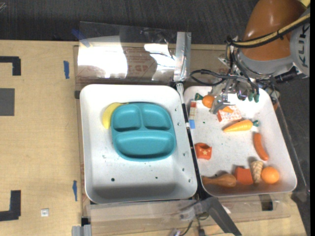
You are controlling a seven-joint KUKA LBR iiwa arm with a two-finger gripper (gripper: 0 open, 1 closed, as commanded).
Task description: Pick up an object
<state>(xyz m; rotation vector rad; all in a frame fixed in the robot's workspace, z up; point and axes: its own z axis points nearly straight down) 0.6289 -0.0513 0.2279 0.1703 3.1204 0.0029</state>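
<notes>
We see the hand (222, 102) low over the far end of the right bin (283, 132), just beside a small orange ball (208, 101) and touching or nearly touching a red-and-white block (230, 114). We cannot tell whether it is released or clenched, and nothing shows plainly grasped. The toy carrot (238, 126) lies just past that block, with the sausage (260, 145) further toward the near rim. We judge the main risk to be crowding: ball, block and carrot sit so close to the hand that a closing grip could nudge the ball away or catch two things and lose both. The arm leans in steeply, wrist cables hanging over that block. The left bin (93, 132) holds a teal divided plate (143, 132).
</notes>
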